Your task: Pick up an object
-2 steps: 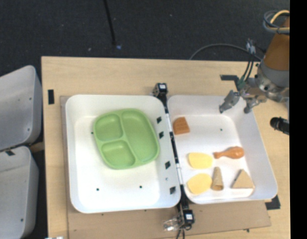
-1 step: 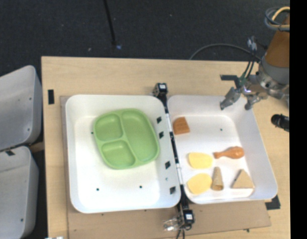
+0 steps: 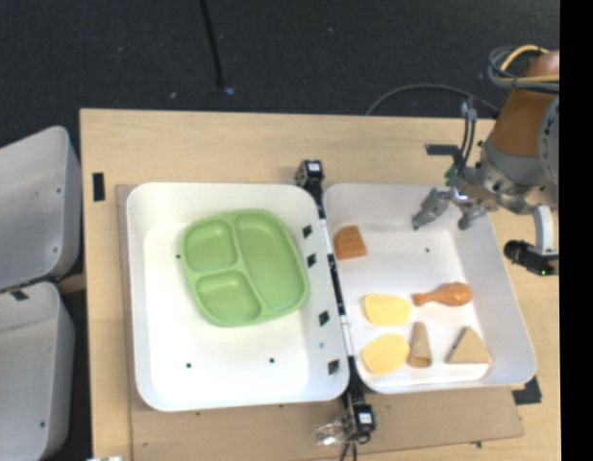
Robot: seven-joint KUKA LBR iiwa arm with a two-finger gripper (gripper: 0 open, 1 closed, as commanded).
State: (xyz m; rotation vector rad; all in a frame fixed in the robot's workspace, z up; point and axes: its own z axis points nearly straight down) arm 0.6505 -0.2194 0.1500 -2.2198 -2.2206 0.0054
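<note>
While arm hangs at right bin's (image 3: 488, 257) far edge: gripper (image 3: 450, 209) jaws apart, nothing between
toys: right bin, drumstick (image 3: 444, 297) nearest gripper
plate (image 3: 243, 267): left bin (image 3: 152, 353)

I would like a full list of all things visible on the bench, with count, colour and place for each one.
bins: 2, white, side by side on the wooden bench
divided plate: 1, light green, three compartments, in the left bin
brown block: 1, orange-brown, right bin, upper left part near the divider
drumstick: 1, orange-brown, right bin, middle
yellow pieces: 2, yellow, right bin, one above the other, lower left part
cone: 1, tan, right bin, beside the lower yellow piece
wedge: 1, tan, right bin, lower right corner
arm: 1, grey with orange band, at the right edge
claw: 1, grey, fingers spread, above the upper right part of the right bin, holding nothing
</note>
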